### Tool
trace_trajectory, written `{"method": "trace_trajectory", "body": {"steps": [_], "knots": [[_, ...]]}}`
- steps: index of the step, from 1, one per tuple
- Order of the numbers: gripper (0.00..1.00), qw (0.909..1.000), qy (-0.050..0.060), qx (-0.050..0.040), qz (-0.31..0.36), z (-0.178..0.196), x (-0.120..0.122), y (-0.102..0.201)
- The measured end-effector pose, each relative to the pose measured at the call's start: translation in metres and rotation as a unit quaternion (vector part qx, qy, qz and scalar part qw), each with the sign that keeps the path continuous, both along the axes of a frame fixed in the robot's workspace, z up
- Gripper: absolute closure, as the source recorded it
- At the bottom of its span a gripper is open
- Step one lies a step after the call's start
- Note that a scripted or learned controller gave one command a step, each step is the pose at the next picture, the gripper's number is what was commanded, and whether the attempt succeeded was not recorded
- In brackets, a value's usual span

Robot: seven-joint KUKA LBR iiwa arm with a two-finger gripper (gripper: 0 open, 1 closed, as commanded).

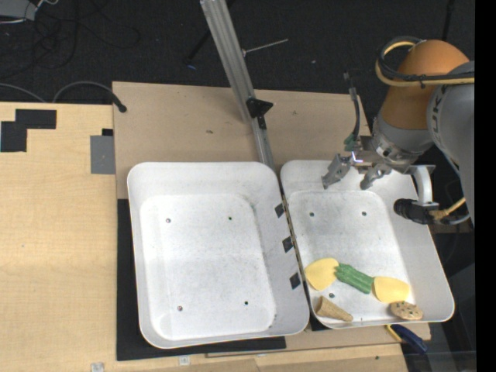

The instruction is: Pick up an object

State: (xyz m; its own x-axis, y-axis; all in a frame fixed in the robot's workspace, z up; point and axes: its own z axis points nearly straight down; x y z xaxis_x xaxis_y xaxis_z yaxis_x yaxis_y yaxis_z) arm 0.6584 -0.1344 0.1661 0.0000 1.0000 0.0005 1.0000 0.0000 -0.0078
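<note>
**Operator:** Jaws (355,174) stand apart, two grey fingers splayed with nothing between them, hanging over the far end of the right bin (422,242). I read this as a ready pose before any descent.

**Student:** Where are the things to pick?

**Operator:** All at the near end of that same bin, well apart from the jaws. A green piece (355,277) lies between two yellow pieces, one (321,272) toward the divider, the other (391,288) toward the outer wall; both seem to touch it. A tan cone (333,309) and a speckled cookie (405,310) sit against the near rim. I judge they have gathered there because the bin slopes or was shaken, but I cannot confirm it.

**Student:** And the arm?

**Operator:** The arm (434,99) enters from the right, its orange band (422,64) above the wrist, and the wrist tips the jaws downward and toward the left bin (205,254). The surface (54,223) beside the bins carries none of the pieces. My next move would need a reach toward the near rim.
</note>
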Motion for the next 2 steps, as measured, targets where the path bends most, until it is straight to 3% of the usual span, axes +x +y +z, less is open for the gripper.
{"method": "trace_trajectory", "body": {"steps": [1,2], "knots": [[0.00,1.0000,0.000,0.0003,0.001,-0.045,-0.001,0.005],[1.00,1.0000,-0.002,-0.0001,0.000,-0.031,0.000,0.004]]}}
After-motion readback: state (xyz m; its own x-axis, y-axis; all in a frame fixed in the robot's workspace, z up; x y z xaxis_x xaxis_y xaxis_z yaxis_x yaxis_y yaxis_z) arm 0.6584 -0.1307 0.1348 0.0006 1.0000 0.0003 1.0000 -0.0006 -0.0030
